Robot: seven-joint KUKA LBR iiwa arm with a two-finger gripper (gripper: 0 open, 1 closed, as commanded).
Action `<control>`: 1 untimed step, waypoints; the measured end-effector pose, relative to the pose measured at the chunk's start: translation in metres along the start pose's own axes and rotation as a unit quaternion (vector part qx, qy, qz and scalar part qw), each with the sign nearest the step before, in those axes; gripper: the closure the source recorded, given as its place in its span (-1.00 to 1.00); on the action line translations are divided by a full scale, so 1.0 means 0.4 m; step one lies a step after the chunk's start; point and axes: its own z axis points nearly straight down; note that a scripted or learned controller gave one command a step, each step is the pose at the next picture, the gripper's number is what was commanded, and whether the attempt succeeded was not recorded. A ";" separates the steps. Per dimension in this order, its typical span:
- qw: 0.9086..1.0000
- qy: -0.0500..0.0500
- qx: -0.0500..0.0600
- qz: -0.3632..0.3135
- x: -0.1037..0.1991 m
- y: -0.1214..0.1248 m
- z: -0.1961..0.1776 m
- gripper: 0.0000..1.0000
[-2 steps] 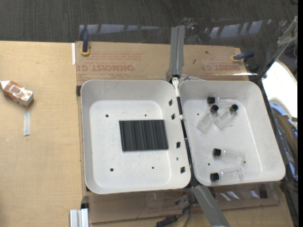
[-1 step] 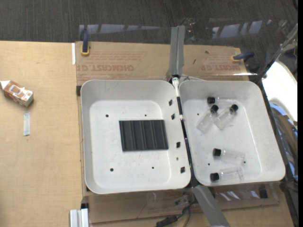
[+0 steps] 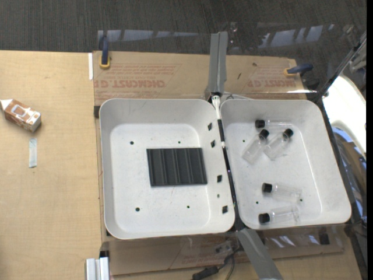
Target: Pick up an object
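Five vials (image 3: 274,146): clear, black-capped, scattered in right bin (image 3: 332,156)
Left bin (image 3: 116,127): dark ribbed tray (image 3: 176,167)
Claw: state can't tell
Risk: vials probably roll or slip; clustered three crowd a grasp

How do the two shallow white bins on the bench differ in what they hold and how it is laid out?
The left shallow white plastic bin holds one dark ribbed rectangular tray, lying flat at its centre; the right shallow white plastic bin holds several small clear vials with black caps. The left bin's single item sits squarely; the right bin's vials lie scattered in two loose groups, on their sides. Both bins are white, shallow, round-cornered and sit side by side.
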 end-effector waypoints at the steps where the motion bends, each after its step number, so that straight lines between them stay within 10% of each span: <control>1: 0.975 -0.002 -0.003 -0.221 -0.055 -0.006 0.010 -1.00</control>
